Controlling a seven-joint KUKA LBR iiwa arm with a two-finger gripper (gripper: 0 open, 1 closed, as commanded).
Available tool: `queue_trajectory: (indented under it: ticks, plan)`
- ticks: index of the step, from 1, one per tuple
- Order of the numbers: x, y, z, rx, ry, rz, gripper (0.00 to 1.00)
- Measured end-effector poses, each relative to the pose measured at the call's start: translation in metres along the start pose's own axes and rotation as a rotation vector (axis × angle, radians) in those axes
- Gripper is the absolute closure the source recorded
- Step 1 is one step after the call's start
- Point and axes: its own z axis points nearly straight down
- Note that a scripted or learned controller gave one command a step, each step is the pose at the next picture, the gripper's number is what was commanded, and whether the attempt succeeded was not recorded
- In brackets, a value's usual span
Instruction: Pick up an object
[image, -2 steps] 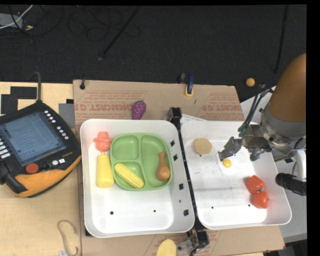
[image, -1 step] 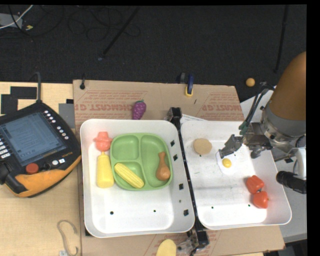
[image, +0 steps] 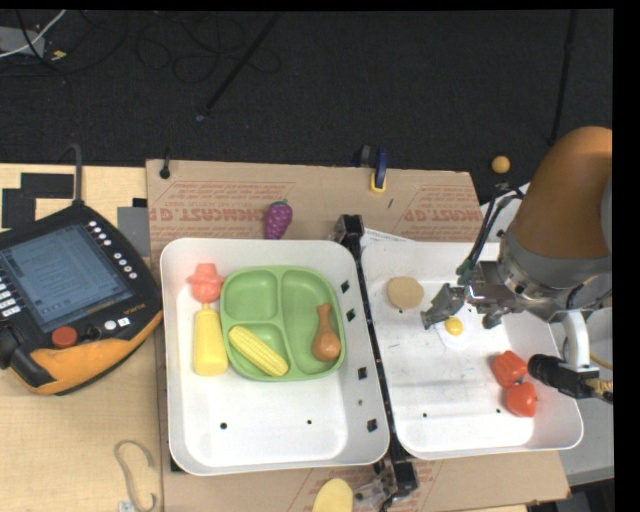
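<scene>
My gripper (image: 462, 316) hangs over the right bin (image: 470, 430), near its upper middle, and its two dark fingers (image: 433, 317) stand spread, so it is open. A small yellow piece (image: 455, 326) lies on the bin floor just under the gap between them; nothing is gripped. To the left of the gripper sits a tan round biscuit (image: 405, 292). Two red pieces (image: 509, 367) (image: 520, 400) lie lower right in the same bin.
The left bin (image: 260, 430) holds a green divided plate (image: 282, 293) with a corn cob (image: 258, 350) and a drumstick (image: 325, 336); a yellow bottle (image: 208, 341) and a pink toy (image: 205, 283) sit beside it. Purple grapes (image: 278, 218) lie behind the bins, a teach pendant (image: 70, 290) at left.
</scene>
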Motion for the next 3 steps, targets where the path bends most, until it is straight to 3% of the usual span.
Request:
queue_trajectory:
  ticks: [1, 3]
  plan:
    - [0.006, 0.002, 0.063, 0.001, 0.001, 0.000, 0.00]
    - [0.006, -0.005, 0.149, -0.003, -0.001, 0.001, 0.00]
